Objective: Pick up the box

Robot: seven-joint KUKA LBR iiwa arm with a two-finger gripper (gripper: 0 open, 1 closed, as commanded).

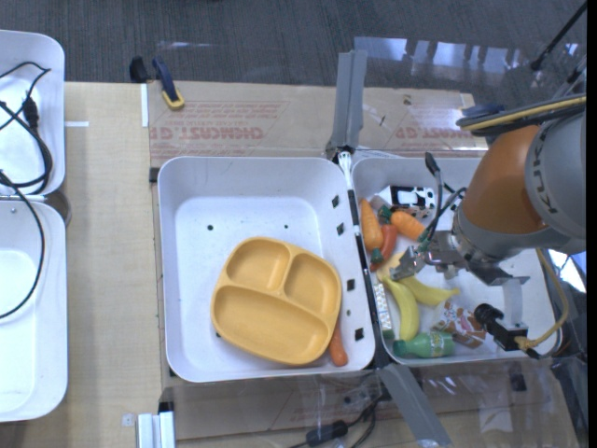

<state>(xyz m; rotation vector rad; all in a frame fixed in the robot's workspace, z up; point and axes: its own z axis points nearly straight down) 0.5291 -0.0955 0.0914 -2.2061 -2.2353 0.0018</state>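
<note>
A small black-and-white box (409,197) lies at the far side of the right bin (522,171), close to its back wall. My gripper (408,267) reaches in from the right and hangs low over the middle of that bin, just above the bananas (410,301). It is nearer the camera than the box and apart from it. Orange carrots (392,227) lie between the gripper and the box. The grey arm with its orange band (499,189) covers the bin's right part.
A green bottle (427,345) and a printed snack packet (459,325) lie at the right bin's near edge. The left bin (187,250) holds a yellow divided plate (276,299) with a small carrot (338,350) beside it. A grey divider (349,101) stands between the bins.
</note>
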